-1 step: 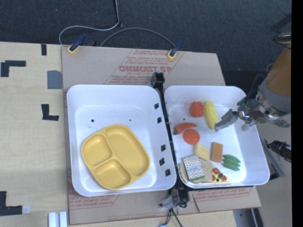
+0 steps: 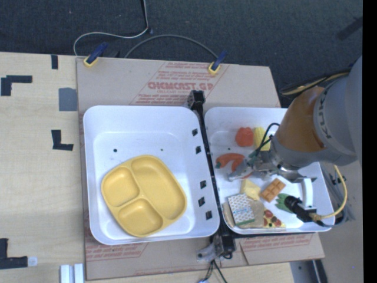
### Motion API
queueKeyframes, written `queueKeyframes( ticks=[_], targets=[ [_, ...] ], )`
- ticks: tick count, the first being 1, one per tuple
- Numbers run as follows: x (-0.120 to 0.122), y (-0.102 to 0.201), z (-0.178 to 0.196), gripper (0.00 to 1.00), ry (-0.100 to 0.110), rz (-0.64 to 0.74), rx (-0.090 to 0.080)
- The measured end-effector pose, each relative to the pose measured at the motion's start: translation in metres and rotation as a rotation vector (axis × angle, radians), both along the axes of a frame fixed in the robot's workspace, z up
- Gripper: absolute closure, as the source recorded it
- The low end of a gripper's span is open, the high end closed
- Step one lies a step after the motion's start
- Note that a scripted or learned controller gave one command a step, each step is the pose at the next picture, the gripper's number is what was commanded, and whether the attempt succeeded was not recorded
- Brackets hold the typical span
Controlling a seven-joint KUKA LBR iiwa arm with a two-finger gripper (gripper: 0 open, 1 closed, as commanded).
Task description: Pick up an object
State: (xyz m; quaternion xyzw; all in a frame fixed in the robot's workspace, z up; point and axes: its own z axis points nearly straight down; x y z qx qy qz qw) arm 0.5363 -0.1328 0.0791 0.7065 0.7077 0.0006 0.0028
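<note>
My gripper (image 2: pixel 240 170) is low in the right bin (image 2: pixel 224 125), near that bin's left side. It hangs just below a long red-orange piece (image 2: pixel 228 158) and just above a pale yellow wedge (image 2: pixel 251 188). Whether anything is in its grasp is not visible from this angle. Around it lie a round red piece (image 2: pixel 245 136), a small yellow piece (image 2: pixel 260 135), an orange waffle-like block (image 2: pixel 273 189), a white packet with a green check pattern (image 2: pixel 240 209), a green piece (image 2: pixel 287 202) and a flat piece with red dots (image 2: pixel 271 218).
The left bin (image 2: pixel 118 128) holds a yellow divided plate (image 2: pixel 143 194) at its front. A black divider with clips (image 2: pixel 203 158) runs between the bins. The arm's grey body and orange band (image 2: pixel 306 128) cover the right bin's far right part.
</note>
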Motion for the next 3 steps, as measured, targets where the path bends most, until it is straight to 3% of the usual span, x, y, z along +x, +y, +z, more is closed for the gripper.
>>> queueKeyframes(
  ticks=[1, 2, 3],
  targets=[
    [0.075, 0.013, 0.006, 0.0, -0.001, 0.003, 0.002],
    [0.023, 0.019, 0.007, 0.0, 0.004, -0.001, 0.002],
    [0.024, 0.018, 0.017, 1.0, 0.003, -0.001, 0.002]
  ],
)
